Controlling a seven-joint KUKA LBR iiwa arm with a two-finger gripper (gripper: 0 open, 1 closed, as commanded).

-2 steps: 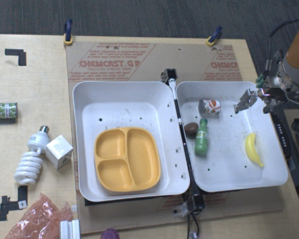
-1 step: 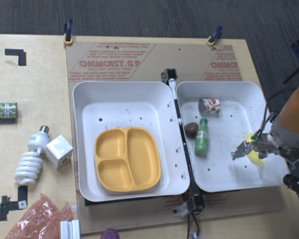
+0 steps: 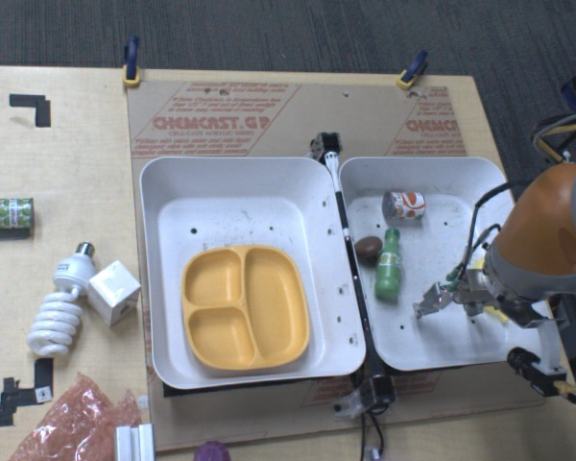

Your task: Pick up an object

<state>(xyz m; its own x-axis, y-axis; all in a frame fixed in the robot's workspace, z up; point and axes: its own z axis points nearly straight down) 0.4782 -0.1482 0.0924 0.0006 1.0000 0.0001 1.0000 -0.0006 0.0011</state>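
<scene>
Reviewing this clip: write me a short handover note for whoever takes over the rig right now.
Gripper: low over the right bin, nothing visibly between the jaws; their state is unclear.
Objects in the right bin: green bottle, brown round item just left of it, small can toward the back.
Left bin holds a yellow divided tray.
Done: nothing picked.
Left: grasp and lift an object; the bottle is nearest.

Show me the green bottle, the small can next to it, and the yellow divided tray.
green bottle [image 3: 389, 269], camera view, on its body.
small can [image 3: 404, 206], camera view, on its side wall.
yellow divided tray [image 3: 274, 301], camera view, on the large compartment's floor.
</scene>
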